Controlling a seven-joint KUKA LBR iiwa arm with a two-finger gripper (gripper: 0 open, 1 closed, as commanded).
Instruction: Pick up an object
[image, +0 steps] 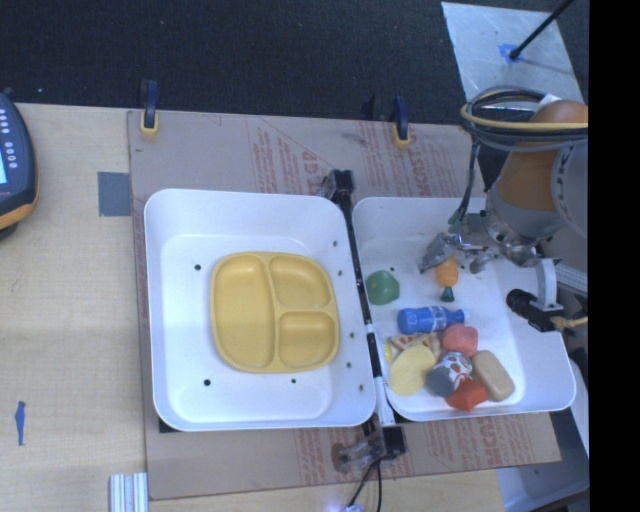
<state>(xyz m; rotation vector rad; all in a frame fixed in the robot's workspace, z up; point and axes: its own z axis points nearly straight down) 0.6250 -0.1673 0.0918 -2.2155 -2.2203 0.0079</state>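
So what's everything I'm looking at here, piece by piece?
White bins: 2, side by side on the bench; left bin, right bin.
Divided plate: 1, yellow, three compartments, in the left bin.
Green round toy: 1, right bin, near the divider.
Blue bottle: 1, lying in the right bin.
Small orange toy: 1, right bin, right under the pincer.
Pile of toy foods: several, yellow, pink, tan, red, at the right bin's near end.
Clamps: 2, blue and yellow, at the far board edge.
Handheld controller: 1, at left.
Robot arm: 1, grey and orange; its pincer is over the right bin.
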